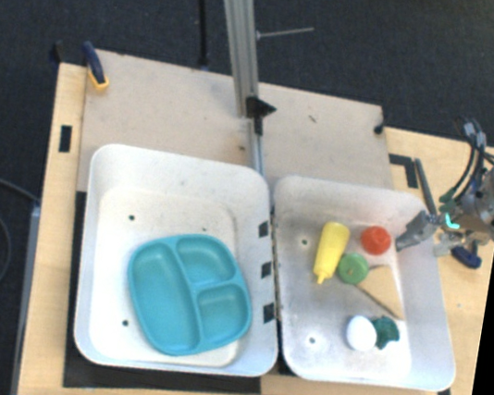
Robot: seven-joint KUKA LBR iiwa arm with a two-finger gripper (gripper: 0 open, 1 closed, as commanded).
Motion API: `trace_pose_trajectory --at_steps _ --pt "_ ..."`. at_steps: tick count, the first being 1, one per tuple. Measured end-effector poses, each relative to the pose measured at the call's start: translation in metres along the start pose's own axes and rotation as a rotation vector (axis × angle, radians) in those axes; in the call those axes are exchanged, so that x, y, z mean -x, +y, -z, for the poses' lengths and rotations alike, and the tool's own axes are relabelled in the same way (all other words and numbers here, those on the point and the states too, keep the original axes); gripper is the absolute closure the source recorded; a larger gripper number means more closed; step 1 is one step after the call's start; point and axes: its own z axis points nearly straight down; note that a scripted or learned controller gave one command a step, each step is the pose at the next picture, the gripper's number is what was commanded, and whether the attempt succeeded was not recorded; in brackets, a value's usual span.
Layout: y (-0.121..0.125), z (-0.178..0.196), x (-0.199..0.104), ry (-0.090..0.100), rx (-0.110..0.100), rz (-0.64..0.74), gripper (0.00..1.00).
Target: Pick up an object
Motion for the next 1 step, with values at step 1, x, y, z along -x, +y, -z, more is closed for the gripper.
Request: trace_pose_trajectory --at_steps 1 --pt "0.0005 0.0009 0.0 -0.001 0.002 0.0 0.0"
